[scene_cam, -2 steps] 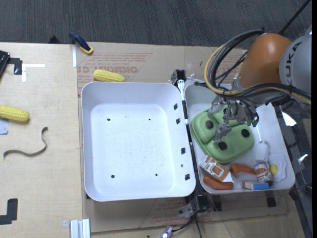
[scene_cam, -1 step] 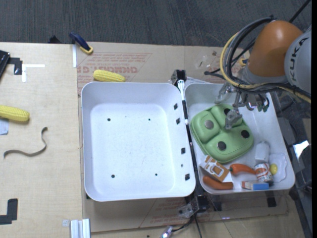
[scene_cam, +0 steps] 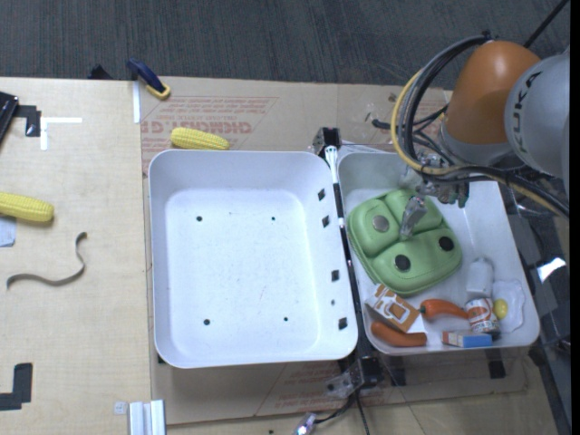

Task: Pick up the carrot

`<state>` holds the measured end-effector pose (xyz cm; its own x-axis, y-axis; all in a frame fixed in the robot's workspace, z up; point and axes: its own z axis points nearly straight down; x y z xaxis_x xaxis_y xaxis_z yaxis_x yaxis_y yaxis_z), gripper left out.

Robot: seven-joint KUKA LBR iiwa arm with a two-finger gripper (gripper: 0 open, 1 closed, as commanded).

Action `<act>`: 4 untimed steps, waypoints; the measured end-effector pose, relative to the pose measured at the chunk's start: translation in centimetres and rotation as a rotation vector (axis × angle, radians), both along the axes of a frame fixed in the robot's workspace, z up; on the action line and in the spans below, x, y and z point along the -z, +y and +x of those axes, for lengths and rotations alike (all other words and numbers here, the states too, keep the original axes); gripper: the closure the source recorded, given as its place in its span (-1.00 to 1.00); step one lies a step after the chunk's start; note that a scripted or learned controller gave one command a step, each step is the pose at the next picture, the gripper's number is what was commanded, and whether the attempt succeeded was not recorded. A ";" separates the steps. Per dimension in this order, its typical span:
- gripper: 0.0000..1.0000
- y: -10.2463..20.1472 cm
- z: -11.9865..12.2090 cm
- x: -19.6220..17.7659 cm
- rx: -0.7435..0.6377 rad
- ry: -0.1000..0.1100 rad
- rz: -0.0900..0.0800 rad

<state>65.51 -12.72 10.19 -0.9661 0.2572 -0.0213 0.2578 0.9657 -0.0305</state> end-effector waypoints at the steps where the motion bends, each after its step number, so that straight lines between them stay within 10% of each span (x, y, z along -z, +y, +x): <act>1: -1.00 -5.6 -1.3 -5.6 -0.129 0.007 0.031; 3: -1.00 0.4 -2.1 -0.7 0.061 -0.015 0.005; 4: -1.00 1.7 -0.2 -2.2 0.163 0.002 0.034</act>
<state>65.30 -10.99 12.39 -0.9115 0.4112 -0.0081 0.4112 0.9115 0.0004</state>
